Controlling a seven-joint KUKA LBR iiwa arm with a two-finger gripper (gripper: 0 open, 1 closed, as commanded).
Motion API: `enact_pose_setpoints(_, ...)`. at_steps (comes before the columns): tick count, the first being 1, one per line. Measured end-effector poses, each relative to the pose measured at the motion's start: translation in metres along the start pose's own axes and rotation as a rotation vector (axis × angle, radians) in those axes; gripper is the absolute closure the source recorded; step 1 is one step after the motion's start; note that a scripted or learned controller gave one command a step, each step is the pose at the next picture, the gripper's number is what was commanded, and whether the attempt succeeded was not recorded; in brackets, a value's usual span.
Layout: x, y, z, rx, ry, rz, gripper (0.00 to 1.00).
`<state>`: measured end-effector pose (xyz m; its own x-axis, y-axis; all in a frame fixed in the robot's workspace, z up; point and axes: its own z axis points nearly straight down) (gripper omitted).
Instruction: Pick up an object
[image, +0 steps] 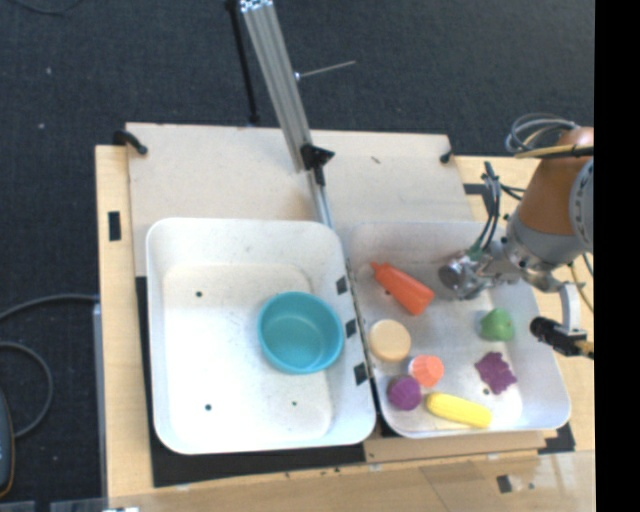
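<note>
The arm (548, 215) coming in over the bench is grey, with a rounded casing and a broad orange band just above the wrist. A few thin dark cables loop and trail along it, one grey loop curling up near the top of the orange part. At its end sits a small metallic, silvery gripper (462, 277), darker in the joints.

two white bins (180, 250), one blue bowl (300, 332), seven toy foods (403, 287)
</note>
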<state>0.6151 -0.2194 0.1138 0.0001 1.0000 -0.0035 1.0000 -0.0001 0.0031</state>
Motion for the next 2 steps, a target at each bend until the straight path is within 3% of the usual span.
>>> enact_pose_setpoints(2,-0.003,-0.007,-0.102,-0.004,0.0,-0.002,1.0)
